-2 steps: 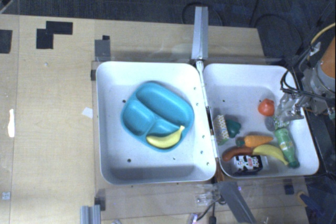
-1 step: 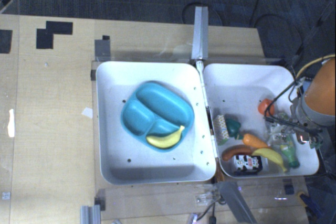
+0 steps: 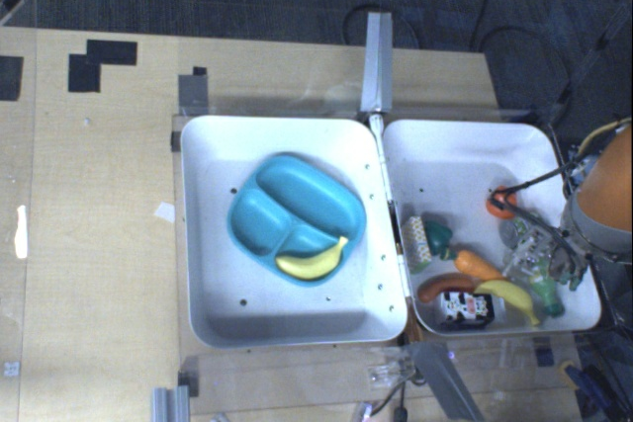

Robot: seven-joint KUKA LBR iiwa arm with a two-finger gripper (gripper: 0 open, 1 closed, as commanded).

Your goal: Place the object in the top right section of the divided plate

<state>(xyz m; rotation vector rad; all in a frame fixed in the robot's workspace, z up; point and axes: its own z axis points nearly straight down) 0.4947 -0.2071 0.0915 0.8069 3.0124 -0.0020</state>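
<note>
Gripper (image 3: 539, 257) over right bin's (image 3: 465, 148) front-right corner, claw state unclear; banana (image 3: 509, 295) there: light, stiff, smooth; pinch mid-body; divided plate (image 3: 287, 198) in left bin (image 3: 213, 212)

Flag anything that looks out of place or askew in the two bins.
The banana in the left bin lies half over the blue divided plate's lower right rim rather than inside a section. The plate itself sits rotated against the bin's edges.

no legible text, black packet (image 3: 465, 307) print (too blurred)
</note>
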